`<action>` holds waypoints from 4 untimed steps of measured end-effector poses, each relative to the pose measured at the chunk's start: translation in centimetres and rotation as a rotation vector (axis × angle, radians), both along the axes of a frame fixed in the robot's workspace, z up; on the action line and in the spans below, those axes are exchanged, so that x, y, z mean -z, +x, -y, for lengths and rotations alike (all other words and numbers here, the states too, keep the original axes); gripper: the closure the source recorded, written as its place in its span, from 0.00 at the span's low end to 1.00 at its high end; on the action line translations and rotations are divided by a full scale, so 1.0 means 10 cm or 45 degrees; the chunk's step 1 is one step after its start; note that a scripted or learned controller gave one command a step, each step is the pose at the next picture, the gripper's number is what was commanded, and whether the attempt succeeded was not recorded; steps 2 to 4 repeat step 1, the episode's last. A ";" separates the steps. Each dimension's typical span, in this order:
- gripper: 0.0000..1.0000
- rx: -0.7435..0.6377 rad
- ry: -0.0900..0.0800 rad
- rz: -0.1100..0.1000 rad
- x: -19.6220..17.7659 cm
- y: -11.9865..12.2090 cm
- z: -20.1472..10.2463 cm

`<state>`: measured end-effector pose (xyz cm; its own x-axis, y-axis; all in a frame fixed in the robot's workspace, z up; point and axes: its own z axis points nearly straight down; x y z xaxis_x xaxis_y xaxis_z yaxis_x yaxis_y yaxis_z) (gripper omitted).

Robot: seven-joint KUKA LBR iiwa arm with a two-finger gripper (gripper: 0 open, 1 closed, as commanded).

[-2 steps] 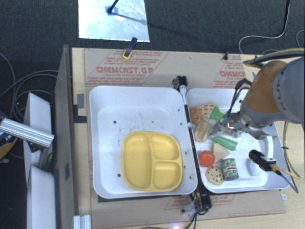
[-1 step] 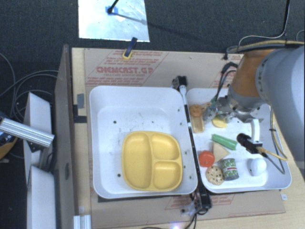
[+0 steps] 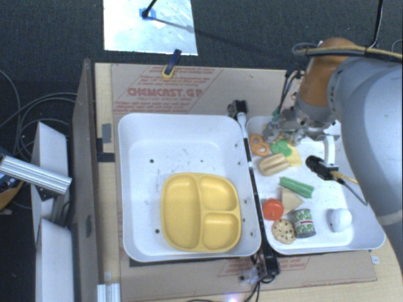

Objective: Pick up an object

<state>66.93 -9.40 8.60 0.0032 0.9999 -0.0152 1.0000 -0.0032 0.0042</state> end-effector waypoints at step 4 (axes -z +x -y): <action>1.00 -0.014 0.015 -0.003 -0.11 0.00 -0.10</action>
